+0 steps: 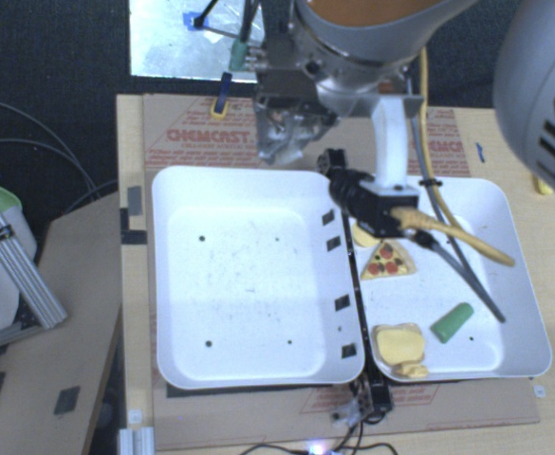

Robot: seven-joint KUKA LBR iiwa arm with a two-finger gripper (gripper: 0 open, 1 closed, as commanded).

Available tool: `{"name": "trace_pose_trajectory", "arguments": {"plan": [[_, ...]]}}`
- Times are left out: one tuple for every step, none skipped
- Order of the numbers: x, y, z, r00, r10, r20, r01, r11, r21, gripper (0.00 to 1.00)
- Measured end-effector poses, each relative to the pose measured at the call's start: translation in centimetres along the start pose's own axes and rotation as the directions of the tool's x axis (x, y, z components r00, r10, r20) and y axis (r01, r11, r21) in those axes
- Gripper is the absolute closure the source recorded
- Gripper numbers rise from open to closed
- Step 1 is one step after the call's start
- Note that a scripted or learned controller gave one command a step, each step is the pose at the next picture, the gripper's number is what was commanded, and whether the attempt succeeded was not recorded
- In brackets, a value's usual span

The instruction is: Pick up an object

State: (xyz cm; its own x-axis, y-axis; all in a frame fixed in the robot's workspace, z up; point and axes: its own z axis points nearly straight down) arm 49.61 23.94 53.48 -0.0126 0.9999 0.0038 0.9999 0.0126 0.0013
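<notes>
Arm (pixel 391 8) housing is grey with an orange band. A white segment carries black fittings. Yellow and grey cables (pixel 457 240) trail from it; black lettering marks the grey shell.

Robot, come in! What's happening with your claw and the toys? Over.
Gripper high over the bins' back edge, nothing seen held. Pizza slice, green block, yellow piece in right bin. Cables across it.

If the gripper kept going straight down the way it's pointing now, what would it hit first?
Probably the cardboard sheet behind the left bin, or that bin's far rim. The gripper hangs above that edge, but depth is hard to judge from this view.
</notes>
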Motion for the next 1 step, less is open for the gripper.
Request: {"name": "trace_pose_trajectory", "arguments": {"plan": [[-0.51, 0.24, -1.16, 1.000, 0.004, 0.001, -0.004, 1.000, -0.003, 1.00]]}}
